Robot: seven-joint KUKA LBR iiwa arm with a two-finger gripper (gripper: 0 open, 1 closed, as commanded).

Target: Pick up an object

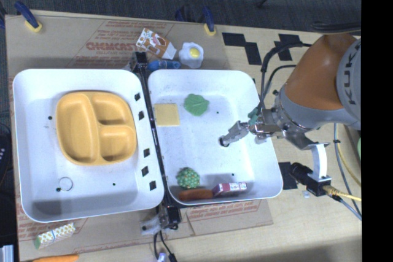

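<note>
Objects for picking lie in the right bin (261, 126): a green leaf (196, 104) toward twelve o'clock, a pale yellow cheese slice (167, 114) at ten o'clock against the left wall, and along the six o'clock wall a green broccoli-like piece (188, 178), a reddish sausage (195, 194) and a small red-and-white box (231, 188). At three o'clock the gripper (228, 138) hangs over bare bin floor; whether it is open I cannot tell. A yellow divided tray (96, 127) fills the left bin (24, 132).
</note>
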